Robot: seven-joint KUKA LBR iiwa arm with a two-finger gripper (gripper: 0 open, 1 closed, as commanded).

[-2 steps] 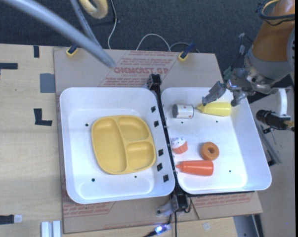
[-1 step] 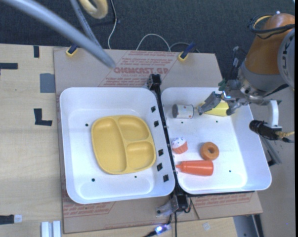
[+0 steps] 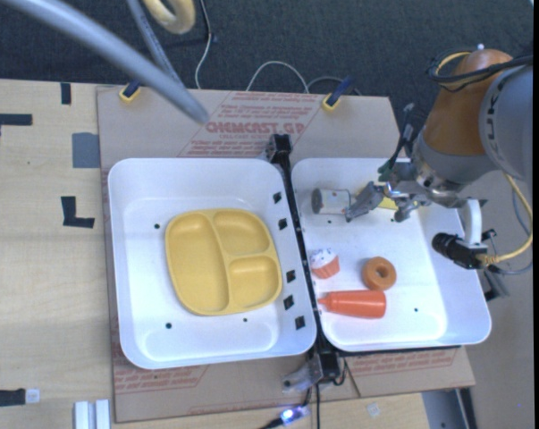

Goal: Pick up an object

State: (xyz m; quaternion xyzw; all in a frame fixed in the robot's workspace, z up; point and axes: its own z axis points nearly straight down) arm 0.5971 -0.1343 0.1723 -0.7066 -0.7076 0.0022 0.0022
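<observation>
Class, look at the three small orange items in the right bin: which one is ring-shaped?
The orange ring, lying toward the bin's right side. It has a hole through its middle, whereas the carrot-shaped piece is long and tapered and the small cupcake-like piece has a white top.

Red print on the cardboard sheet (image 3: 251, 123) under the bins read "CHEMCAST GP" in large letters. A smaller red line stood above it, too small to make out. Nothing else was legible.
</observation>
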